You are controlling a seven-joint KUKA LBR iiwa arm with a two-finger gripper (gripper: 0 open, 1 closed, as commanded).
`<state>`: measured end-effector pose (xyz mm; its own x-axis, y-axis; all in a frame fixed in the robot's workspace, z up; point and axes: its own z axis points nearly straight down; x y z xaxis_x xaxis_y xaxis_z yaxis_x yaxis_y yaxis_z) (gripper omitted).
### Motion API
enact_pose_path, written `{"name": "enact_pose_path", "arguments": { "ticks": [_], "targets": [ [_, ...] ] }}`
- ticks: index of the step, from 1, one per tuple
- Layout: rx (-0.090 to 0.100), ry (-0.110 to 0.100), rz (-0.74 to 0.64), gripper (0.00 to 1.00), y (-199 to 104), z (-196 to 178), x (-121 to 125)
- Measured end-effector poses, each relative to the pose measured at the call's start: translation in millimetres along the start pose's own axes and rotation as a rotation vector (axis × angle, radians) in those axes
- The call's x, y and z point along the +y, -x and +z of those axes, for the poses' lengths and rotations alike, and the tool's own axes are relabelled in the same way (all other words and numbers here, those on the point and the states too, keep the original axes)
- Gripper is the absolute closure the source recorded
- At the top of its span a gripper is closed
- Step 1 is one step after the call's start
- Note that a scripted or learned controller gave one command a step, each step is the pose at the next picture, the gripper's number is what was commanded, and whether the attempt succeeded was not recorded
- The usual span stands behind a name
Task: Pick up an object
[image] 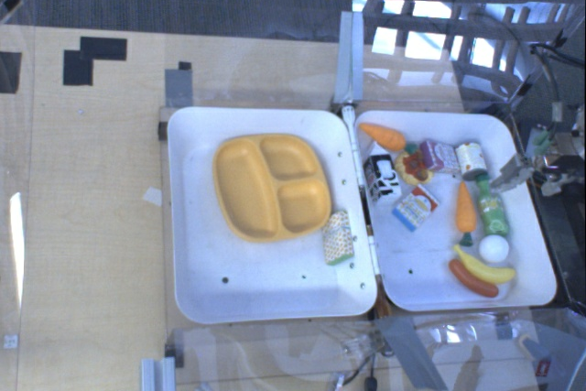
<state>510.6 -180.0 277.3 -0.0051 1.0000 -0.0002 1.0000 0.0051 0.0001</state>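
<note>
The right bin (430, 266) holds several small items: an orange carrot (383, 136), a black-and-white box (381, 176), a red and yellow toy (417, 165), a purple packet (444, 156), a small can (470, 158), a blue and white carton (414, 208), a second carrot (466, 208), a green bottle (493, 213), a white egg (493, 248), a banana (485, 268) and a red sausage (472, 281). My gripper (513, 172) hangs at that bin's right rim, just right of the can and above the green bottle. Nothing shows in its grasp.
The left bin (197, 270) holds a yellow divided plate (272, 186) and a small patterned pouch (338, 238) near the shared wall. A clear-walled frame (439, 41) stands behind the right bin. Wooden bench top (82, 197) lies to the left.
</note>
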Motion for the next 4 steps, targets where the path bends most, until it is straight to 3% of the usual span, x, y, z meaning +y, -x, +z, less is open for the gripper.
{"name": "enact_pose_path", "arguments": {
  "ticks": [1, 2, 3, 4],
  "targets": [
    [-0.001, 0.008, -0.007, 0.0, -19, 189, -20],
    [-0.001, 0.012, -0.009, 1.0, -19, 178, -18],
    [-0.001, 0.011, -0.009, 0.0, -19, 178, -18],
    [0.003, 0.008, 0.046, 0.0, -2, 189, -21]
  ]
}}
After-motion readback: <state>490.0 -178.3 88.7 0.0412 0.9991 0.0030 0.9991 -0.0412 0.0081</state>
